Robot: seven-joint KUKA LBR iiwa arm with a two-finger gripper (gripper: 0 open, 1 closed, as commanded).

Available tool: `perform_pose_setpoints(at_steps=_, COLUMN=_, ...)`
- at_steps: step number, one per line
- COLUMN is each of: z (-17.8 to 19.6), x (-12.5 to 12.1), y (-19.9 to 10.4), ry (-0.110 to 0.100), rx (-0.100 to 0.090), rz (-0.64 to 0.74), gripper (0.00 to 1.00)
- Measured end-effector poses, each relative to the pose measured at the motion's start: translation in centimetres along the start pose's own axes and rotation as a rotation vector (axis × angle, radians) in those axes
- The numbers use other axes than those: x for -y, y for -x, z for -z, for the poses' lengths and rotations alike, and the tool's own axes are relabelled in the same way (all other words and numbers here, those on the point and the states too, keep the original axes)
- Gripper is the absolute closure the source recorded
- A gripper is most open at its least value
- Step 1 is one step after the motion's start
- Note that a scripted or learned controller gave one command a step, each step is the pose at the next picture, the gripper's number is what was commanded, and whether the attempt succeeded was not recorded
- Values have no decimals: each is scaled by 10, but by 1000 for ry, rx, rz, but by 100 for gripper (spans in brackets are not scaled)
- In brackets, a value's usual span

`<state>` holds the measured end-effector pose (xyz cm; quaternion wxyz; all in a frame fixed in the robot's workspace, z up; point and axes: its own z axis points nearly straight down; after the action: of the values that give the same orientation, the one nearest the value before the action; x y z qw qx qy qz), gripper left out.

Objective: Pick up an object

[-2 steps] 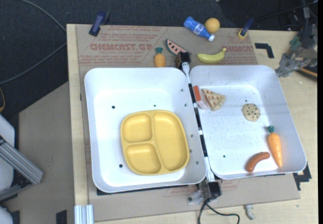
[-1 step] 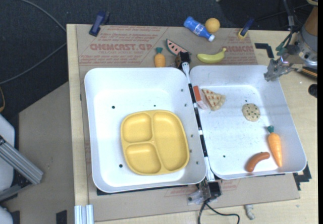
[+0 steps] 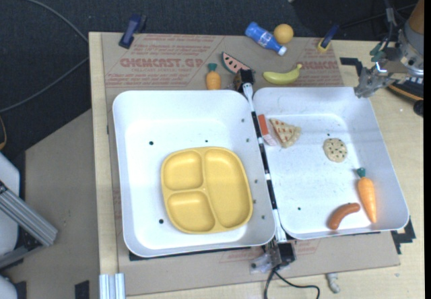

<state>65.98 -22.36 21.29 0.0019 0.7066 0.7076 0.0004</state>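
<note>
In the right bin [image 3: 387, 156] lie a toast-like wedge [image 3: 284, 133] at the upper left, a round speckled cookie [image 3: 335, 149] in the middle, an orange carrot [image 3: 366, 197] by the right wall and a reddish sausage [image 3: 344, 215] near the front. My gripper [image 3: 369, 81] hangs over the bin's far right corner, well apart from all of these items. Nothing shows in its grasp.
The left bin [image 3: 135, 129] holds a yellow divided plate [image 3: 205, 190]. Behind the bins on the board lie a banana [image 3: 282, 75], a watermelon slice [image 3: 232, 62], a small orange toy [image 3: 213, 79], a blue bottle [image 3: 264, 38] and an orange ball [image 3: 283, 33]. Blue clamps [image 3: 131, 30] grip the board's back edge.
</note>
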Motion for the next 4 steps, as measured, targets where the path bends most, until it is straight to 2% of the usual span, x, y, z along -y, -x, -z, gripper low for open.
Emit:
perform_pose_setpoints(at_steps=2, z=7, x=-7, y=0, ry=1, rx=1, rz=0, gripper=100)
perform_pose_setpoints(at_steps=3, z=-18, x=-7, y=0, ry=-5, rx=-2, rz=0, gripper=100)
perform_pose_setpoints(at_steps=4, z=-2, x=-7, y=0, ry=1, rx=0, rz=0, gripper=100)
